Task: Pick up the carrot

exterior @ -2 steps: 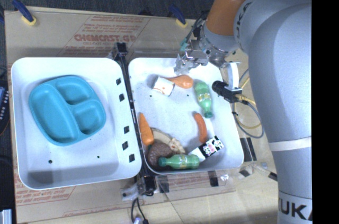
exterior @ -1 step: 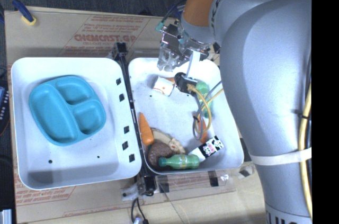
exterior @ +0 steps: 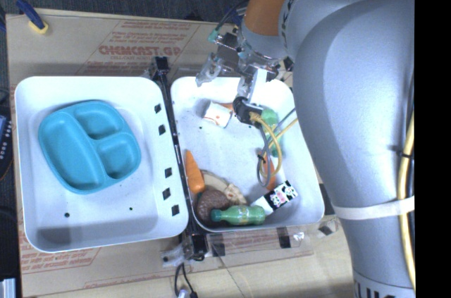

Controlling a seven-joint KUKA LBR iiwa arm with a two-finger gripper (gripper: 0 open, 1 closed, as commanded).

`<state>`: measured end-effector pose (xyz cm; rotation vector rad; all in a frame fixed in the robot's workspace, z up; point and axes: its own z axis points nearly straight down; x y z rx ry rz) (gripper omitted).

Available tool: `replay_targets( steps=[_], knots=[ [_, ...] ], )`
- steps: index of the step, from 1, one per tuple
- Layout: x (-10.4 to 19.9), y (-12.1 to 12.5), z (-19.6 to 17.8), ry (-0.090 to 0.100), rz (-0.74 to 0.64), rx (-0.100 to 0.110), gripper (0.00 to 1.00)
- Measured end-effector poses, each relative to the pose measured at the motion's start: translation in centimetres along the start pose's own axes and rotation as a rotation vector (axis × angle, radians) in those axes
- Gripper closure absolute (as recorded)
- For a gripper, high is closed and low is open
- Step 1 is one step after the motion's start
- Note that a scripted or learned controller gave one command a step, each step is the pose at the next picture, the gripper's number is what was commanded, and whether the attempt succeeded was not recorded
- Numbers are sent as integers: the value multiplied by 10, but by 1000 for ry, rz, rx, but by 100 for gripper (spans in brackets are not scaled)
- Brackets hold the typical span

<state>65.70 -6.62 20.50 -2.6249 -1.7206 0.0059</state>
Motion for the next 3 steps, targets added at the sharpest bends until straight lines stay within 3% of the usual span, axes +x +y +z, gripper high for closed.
replay_targets(
  steps=[1, 2, 3],
  knots=[
    [-39, -84, 15, -1, -142, 5, 0],
    [-19, -127, 14, 0, -300, 5, 0],
    [-76, -93, 42, -5, -176, 6, 0]
  ],
)
